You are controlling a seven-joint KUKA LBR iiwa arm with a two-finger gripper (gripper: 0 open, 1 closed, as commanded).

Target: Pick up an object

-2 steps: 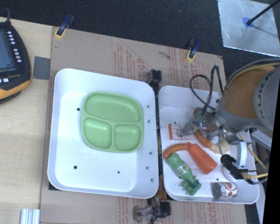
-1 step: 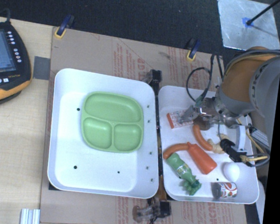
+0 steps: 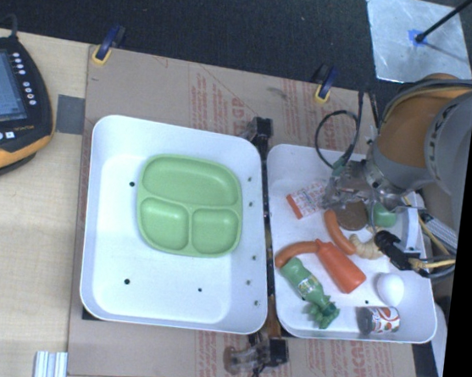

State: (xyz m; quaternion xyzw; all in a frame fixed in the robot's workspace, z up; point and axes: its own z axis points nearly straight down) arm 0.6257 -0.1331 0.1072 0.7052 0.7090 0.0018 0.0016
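Progress looks early: nothing is lifted yet, judging by the toys lying on the floor of the right bin (image 3: 423, 334). The gripper (image 3: 356, 198) sits low at that bin's far side, just above a curved orange sausage (image 3: 339, 232) and beside a red-printed card (image 3: 306, 202); whether it grips anything I cannot tell.

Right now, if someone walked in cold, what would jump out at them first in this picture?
Probably the green divided plate, alone in the left bin. Next, the right bin, crowded with small items: an orange carrot, a green bottle and a white egg. The arm's orange band looms over its far corner.
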